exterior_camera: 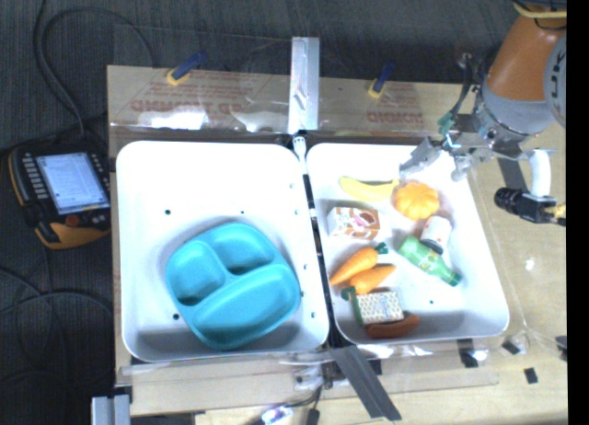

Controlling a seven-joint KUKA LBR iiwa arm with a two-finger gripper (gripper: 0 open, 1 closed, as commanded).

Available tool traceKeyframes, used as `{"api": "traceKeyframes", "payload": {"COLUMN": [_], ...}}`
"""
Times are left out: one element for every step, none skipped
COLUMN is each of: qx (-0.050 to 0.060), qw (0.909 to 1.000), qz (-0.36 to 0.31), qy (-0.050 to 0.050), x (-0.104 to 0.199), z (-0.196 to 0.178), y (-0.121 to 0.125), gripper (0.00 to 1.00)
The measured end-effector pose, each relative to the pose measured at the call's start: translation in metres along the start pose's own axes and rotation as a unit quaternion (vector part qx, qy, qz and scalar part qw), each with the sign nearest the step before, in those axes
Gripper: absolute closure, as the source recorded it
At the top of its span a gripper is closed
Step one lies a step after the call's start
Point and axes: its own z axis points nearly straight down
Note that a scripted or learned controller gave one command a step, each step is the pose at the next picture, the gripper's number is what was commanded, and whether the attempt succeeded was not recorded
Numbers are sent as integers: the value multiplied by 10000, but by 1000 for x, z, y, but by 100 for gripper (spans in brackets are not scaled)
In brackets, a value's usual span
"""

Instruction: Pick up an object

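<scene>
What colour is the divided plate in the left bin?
Bright blue; the divided plate shows clearly in the camera view.

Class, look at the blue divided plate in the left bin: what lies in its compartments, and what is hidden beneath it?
The blue divided plate shows bare compartments with nothing in them. It rests on the left bin floor; whatever lies beneath is covered.

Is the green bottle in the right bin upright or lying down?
Lying down: the green bottle rests on its side on the right bin floor, pale cap end toward the carrots.
</scene>
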Motion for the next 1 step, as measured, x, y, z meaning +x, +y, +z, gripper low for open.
{"api": "traceKeyframes", "payload": {"qx": [7], "qw": [10000], "qz": [-6], "qy": [-10], "x": [24], "z": [98], "y": [6], "gripper": [0]}}
